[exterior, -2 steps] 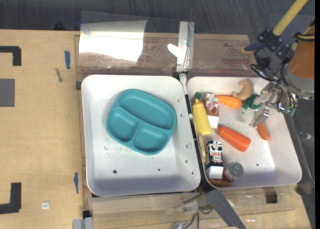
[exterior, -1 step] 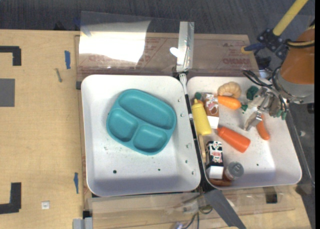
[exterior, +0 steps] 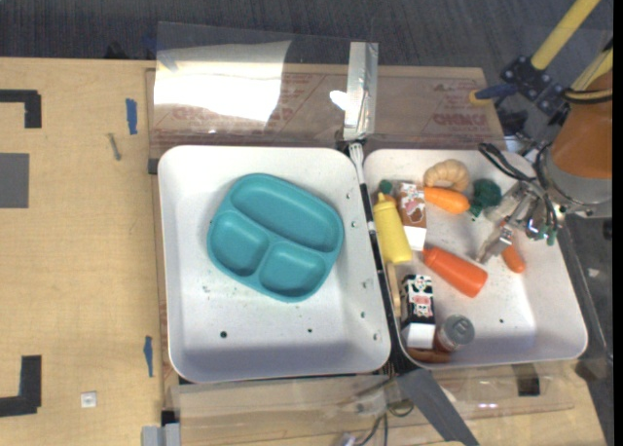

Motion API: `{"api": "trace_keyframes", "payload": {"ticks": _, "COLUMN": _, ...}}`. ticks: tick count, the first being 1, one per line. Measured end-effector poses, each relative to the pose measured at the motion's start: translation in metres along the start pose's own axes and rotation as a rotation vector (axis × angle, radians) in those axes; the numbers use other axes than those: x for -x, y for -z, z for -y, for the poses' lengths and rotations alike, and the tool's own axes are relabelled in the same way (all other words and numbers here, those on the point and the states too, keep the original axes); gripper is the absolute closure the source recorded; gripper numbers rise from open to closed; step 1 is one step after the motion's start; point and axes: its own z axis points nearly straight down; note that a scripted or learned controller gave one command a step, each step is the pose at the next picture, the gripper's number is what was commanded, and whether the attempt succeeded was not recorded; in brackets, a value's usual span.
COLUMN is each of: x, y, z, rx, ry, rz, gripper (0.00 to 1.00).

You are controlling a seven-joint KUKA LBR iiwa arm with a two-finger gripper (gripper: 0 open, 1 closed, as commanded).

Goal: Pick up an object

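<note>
Camera view puts our gripper (exterior: 501,238) at three o'clock in the right bin (exterior: 555,332), jaws spread, nothing between them; we should descend squarely over the small carrot (exterior: 514,260) just beneath.

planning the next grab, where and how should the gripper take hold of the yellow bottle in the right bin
Grip the yellow bottle across its mid-body, coming from above. It lies flat along the right bin's left wall, so span its narrow width; the wall side looks tight, so clearance there is uncertain.
</note>
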Motion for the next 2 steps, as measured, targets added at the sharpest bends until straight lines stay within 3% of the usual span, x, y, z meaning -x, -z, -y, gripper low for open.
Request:
{"api": "trace_keyframes", "payload": {"ticks": 1, "x": 0.004, "y": 0.014, "z": -0.002, "rx": 0.003, "ry": 0.002, "rz": 0.014, "gripper": 1.00}}
{"api": "trace_keyframes", "payload": {"ticks": 2, "x": -0.038, "y": 0.139, "z": -0.044, "rx": 0.005, "ry": -0.041, "rz": 0.011, "gripper": 1.00}}
